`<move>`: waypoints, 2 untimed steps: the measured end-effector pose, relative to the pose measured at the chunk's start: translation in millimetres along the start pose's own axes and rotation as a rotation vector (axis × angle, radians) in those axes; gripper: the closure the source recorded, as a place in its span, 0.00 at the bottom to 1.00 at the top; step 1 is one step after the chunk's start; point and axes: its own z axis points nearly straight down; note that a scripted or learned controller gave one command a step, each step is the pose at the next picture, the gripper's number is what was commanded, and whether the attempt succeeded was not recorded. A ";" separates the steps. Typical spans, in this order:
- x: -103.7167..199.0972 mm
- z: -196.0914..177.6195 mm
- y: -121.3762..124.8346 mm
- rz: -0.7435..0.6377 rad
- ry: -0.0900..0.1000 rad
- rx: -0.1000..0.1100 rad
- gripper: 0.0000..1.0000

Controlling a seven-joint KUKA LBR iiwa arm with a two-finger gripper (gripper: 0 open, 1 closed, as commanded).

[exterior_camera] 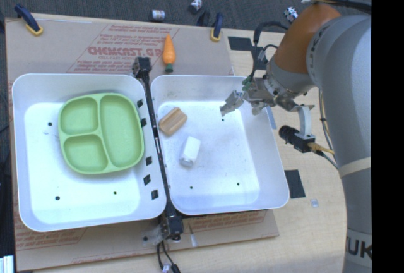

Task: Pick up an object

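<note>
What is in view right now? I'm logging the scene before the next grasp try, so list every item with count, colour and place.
bins: 2, white, side by side on the bench
divided plate: 1, light green, in the left bin
wooden block: 1, tan, in the right bin near its left wall
white piece: 1, white, in the right bin just below the wooden block
carrot toy: 1, orange, on the board behind the bins
clamps: 2, blue and yellow, on the board's far edge
arm: 1, grey with orange band, entering from the right
gripper: 1, dark, over the right bin's upper right part, nothing seen between its fingers
</note>
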 end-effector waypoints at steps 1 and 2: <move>0.4 61.5 -138.7 -0.001 0.002 0.006 0.00; 0.6 61.1 -76.4 -0.001 0.000 0.001 0.00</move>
